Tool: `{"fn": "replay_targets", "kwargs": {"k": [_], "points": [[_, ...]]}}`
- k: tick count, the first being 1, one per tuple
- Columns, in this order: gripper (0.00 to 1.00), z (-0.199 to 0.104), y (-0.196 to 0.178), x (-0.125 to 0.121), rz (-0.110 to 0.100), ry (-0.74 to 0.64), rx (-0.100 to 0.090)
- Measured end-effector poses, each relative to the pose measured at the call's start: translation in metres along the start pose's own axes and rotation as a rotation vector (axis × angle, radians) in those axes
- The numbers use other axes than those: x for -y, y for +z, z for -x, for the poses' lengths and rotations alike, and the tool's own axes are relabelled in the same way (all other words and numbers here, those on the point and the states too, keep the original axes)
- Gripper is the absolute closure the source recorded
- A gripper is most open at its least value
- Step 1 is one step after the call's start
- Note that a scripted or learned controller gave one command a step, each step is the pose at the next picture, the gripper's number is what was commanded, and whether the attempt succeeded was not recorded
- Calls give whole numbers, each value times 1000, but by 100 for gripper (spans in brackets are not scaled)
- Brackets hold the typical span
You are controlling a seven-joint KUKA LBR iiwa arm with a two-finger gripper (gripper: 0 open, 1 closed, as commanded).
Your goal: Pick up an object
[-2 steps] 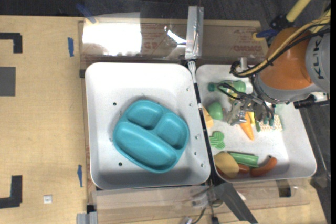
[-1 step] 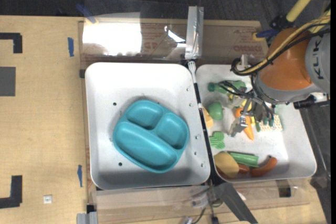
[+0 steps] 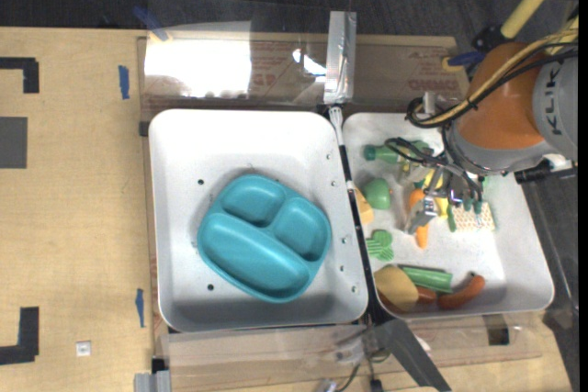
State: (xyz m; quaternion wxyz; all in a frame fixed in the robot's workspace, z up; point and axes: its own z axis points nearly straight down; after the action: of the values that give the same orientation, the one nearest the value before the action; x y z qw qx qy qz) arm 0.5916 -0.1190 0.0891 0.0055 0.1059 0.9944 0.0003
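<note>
The gripper (image 3: 424,214) hung low over the right bin (image 3: 524,243), reaching down from the arm (image 3: 501,110) with its orange band, and whether it was open or shut could not be told from above; nothing was visibly caught in it. The candidate objects lay crowded around it in that bin: an orange carrot-like piece (image 3: 421,232) just beside the tip, a green round toy (image 3: 376,195) and a small green ridged piece (image 3: 379,243) to its left, and along the near wall a tan potato-shaped toy (image 3: 398,285), a green stick (image 3: 424,274) and a brown sausage-like piece (image 3: 457,291). The left bin (image 3: 175,161) held a teal divided plate (image 3: 265,236). The likely trouble was the clutter: on closing, the tool might nudge the carrot piece aside or pinch two things at once, and a rounded toy could squirt free.
</note>
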Motion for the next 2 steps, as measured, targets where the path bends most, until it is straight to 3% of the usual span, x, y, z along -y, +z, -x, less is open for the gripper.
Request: {"fn": "replay_targets", "kwargs": {"k": [1, 2], "points": [[0, -31, -1, -14, -1, -6, 1], [100, -27, -14, -15, 0, -6, 15]]}}
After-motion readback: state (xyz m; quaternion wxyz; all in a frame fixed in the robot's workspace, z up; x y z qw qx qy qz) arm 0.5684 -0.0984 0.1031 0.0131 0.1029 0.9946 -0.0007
